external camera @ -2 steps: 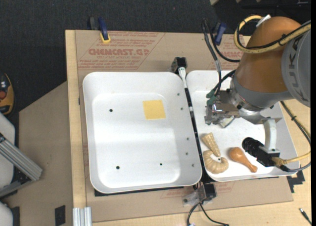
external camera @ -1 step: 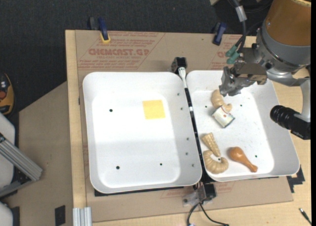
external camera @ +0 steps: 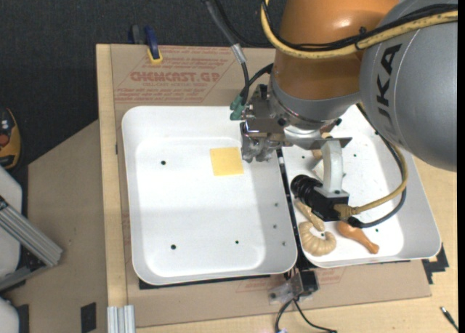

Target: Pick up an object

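Orange-banded arm (external camera: 330,26) above yellow square (external camera: 227,162)

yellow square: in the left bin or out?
In. The yellow square lies flat on the left bin's floor, near its right wall, beside the gripper.

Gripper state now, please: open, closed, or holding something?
Gripper: cannot be told; it sits low at the left bin's right edge, beside the yellow square.
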